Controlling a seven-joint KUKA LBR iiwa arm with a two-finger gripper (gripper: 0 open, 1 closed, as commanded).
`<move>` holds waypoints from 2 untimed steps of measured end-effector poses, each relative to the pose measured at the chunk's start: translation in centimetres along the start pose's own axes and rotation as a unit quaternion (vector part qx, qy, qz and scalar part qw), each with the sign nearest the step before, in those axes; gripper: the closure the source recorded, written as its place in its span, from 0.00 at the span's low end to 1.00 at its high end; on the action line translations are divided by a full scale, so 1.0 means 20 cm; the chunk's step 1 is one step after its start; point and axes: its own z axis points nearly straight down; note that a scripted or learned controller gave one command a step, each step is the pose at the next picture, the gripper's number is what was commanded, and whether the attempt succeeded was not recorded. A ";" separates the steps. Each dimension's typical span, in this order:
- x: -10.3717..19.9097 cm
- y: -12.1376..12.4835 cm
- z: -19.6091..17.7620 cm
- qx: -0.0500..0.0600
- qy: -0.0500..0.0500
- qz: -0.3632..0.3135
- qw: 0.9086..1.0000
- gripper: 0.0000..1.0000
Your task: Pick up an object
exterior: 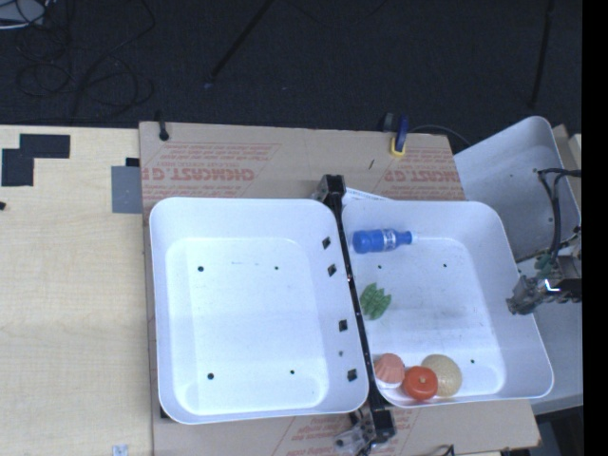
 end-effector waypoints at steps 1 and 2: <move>-0.01 0.00 -0.44 -0.005 -0.002 -0.001 1.000 1.00; -0.01 0.00 -0.51 -0.002 -0.001 -0.001 1.000 1.00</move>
